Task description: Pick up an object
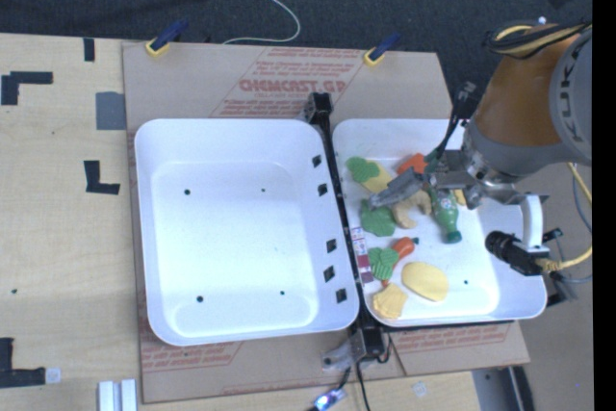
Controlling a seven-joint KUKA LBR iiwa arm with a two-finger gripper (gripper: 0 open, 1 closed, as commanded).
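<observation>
My gripper (397, 193) hangs low over the middle of the right bin (481, 298), reaching in from the right among a pile of small toys. Right around it lie a green leafy piece (363, 170), a yellow piece (377, 181), an orange-red piece (412, 163) and a dark green piece (377, 222). A green bottle (448, 218) lies just right of the gripper. Nearer the front are a yellow lemon-like piece (424, 281), another yellow piece (389, 302) and a small green piece (383, 262) with an orange one (403, 247) beside it.
The left bin (231, 226) sits beside the right one, split off by a black divider (332, 207). The arm's grey and orange body (525, 111) covers the right bin's far right corner. A cable (525, 250) loops at the right rim.
</observation>
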